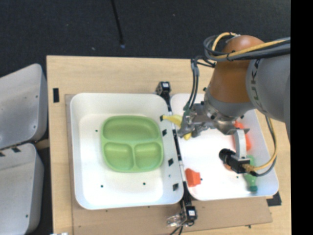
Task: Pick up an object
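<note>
Where the arm point(234, 82) overhangs the right bin point(215, 190), its hand point(188, 126) blurs.

The bench point(122, 65) was evenly and fairly brightly lit from above, while the floor beyond its far edge lay dark. The two white bins, left point(78, 151) and right point(215, 185), were nearly washed out, with little surface detail. Soft shadow fell under the arm point(230, 82) onto the right bin. The orange band showed a dull sheen. The picture was slightly soft and grainy throughout, small parts blurred.
</note>
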You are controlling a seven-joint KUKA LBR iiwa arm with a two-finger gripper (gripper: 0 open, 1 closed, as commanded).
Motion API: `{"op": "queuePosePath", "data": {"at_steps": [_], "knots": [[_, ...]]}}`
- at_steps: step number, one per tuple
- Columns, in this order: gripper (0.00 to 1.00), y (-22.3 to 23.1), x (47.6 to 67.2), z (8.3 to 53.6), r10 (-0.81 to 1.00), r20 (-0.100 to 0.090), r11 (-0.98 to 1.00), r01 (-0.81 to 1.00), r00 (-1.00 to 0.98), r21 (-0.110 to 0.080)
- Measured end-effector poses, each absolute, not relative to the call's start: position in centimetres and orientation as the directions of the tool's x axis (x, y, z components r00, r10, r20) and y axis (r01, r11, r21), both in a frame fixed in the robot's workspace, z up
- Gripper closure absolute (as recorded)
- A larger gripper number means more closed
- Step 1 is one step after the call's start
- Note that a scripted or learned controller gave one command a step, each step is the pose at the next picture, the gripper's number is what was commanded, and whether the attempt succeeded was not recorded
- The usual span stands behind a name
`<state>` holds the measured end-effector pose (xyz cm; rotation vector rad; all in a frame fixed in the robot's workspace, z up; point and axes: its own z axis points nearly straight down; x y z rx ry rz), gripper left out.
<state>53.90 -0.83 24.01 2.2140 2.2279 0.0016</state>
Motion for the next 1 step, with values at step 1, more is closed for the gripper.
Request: {"op": "queuePosePath", "data": {"at_steps": [1], "knots": [[1.00, 5.09, 56.33, 24.01, 1.000, 0.002, 0.009, 1.000, -0.009, 0.002]]}}
